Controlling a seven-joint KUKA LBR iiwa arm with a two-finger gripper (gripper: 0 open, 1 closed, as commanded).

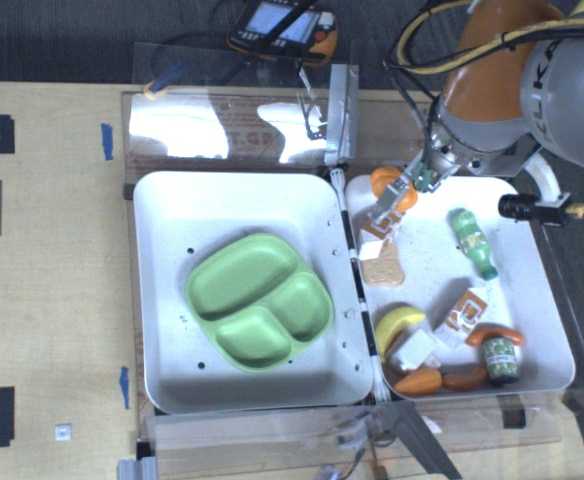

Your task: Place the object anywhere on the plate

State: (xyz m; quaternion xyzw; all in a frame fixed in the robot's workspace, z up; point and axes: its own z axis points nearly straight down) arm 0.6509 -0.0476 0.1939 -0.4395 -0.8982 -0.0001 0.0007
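Note:
A green plate (260, 300) with three compartments lies tilted in the left white bin (162, 218) with nothing on it. My gripper (384, 216) reaches down into the far left corner of the right bin (542, 298), close to the divider between the bins. It sits right over an orange object (386, 181) and a small brown and white piece (376, 231). Whether it holds either of them is unclear. A tan toast slice (382, 267) lies just in front of the gripper.
The right bin also holds a green bottle (472, 241), a yellow fruit (400, 322), a white block (416, 349), a small carton (462, 314), a carrot (418, 381) and a green can (502, 360). A handheld controller (277, 26) lies behind the bins.

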